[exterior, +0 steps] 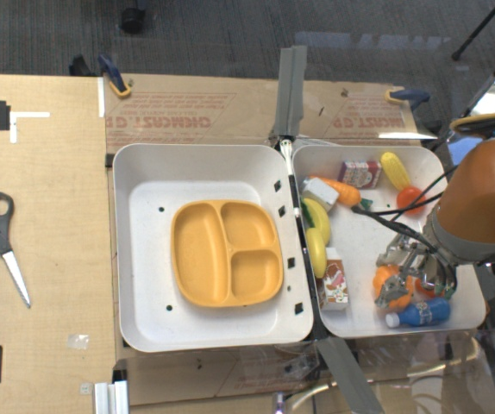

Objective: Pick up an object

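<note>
Camera view: you've got the gripper [410,276] low in the right bin [364,319], near its front right corner, over a cluster of toys. Can't tell its state; metal parts and cables blur together there.

Directly under and to the left of it sits an orange toy [387,280], touching or overlapped by the gripper; shape unclear. Just in front of the gripper lies a blue bottle [420,314], long axis running left-right, white cap pointing left.

Further left of the gripper, by the bin's left wall: a small carton [335,283], long axis front-to-back, print too small to read, and two bananas [316,235] end to end. Behind the gripper: a carrot [344,191], a small box [360,174], a yellow toy [394,170], a red tomato [410,198].

Well to the left, the left bin [144,257] holds a yellow divided plate [228,252]. Cardboard [196,115] behind the bins carries mirrored red print; you won't read it reliably. Scissors [4,244] lie far left on the bench.
</note>
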Robot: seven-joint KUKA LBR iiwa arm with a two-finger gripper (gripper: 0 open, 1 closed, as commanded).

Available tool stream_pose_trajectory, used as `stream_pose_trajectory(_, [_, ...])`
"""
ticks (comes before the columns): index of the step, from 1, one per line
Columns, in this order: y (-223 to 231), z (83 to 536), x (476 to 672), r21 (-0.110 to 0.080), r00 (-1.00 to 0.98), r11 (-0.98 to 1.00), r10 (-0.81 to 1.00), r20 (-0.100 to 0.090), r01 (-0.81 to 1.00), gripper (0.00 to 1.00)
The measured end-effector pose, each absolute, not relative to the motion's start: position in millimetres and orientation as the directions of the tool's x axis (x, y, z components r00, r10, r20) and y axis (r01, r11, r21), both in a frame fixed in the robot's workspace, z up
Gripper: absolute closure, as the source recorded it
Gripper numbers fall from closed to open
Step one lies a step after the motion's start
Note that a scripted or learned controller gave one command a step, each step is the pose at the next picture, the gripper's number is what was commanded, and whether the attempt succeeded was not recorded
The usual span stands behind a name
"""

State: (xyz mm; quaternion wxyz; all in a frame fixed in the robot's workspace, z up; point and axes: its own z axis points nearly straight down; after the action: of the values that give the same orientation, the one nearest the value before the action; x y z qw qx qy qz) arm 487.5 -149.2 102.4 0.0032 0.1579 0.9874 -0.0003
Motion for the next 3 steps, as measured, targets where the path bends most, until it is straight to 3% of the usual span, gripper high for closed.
stream_pose_trajectory(1, [-84, 252, 552.4, 0.000, -0.873, 0.873, 0.488, -0.002, 0.488, 1.00])
stream_pose_trajectory(2, [-29, 274, 590.7, 0.001, -0.884, 0.884, 0.468, -0.003, 0.468, 1.00])
stream_pose_trajectory(3, [24, 290, 615.7, 0.000, -0.799, 0.799, 0.601, -0.003, 0.601, 1.00])
